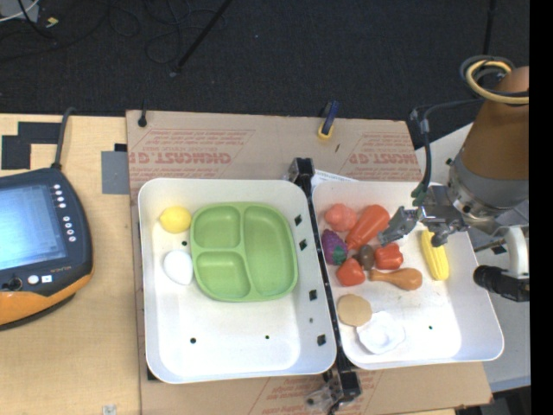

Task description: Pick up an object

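Note:
The right bin [471, 335] holds several toy foods: an orange carrot [369, 223], a pink piece [340, 216], a purple piece [333, 246], a red tomato [350, 272], a red pepper [390, 255], a tan drumstick [398, 277], a yellow corn cob [435, 257], a tan disc [353, 309] and a white cup [380, 335]. My gripper [404, 224] hangs over this bin, just right of the carrot and above the red pepper, with the corn to its right. Nothing is visibly held in it.
The left bin [225, 344] holds a green divided plate [244, 252], a yellow lemon [174, 220] and a white egg [178, 267]. A tablet controller [39, 240] lies at the far left. A black divider [315, 266] runs between the bins.

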`<state>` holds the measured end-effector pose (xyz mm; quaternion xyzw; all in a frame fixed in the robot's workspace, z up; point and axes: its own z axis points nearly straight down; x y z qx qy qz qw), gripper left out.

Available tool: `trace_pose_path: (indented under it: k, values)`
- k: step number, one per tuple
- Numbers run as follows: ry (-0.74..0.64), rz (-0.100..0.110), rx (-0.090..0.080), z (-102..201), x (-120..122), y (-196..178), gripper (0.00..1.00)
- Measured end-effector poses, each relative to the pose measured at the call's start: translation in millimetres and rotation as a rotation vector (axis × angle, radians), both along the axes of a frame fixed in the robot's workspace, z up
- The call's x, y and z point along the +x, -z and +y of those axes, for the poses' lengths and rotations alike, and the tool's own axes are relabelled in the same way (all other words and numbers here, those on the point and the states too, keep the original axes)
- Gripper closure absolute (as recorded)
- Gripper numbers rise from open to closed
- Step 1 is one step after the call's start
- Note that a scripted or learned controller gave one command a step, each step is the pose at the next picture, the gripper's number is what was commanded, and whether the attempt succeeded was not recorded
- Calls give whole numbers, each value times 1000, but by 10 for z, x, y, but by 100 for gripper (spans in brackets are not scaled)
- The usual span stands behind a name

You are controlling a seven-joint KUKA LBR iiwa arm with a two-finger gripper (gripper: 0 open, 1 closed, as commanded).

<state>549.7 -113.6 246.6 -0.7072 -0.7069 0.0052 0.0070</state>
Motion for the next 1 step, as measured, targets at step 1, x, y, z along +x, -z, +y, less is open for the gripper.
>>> trace_pose_path:
  k: [1]
  values:
    - [-2, -13, -1, -1, 21, -72, 0]
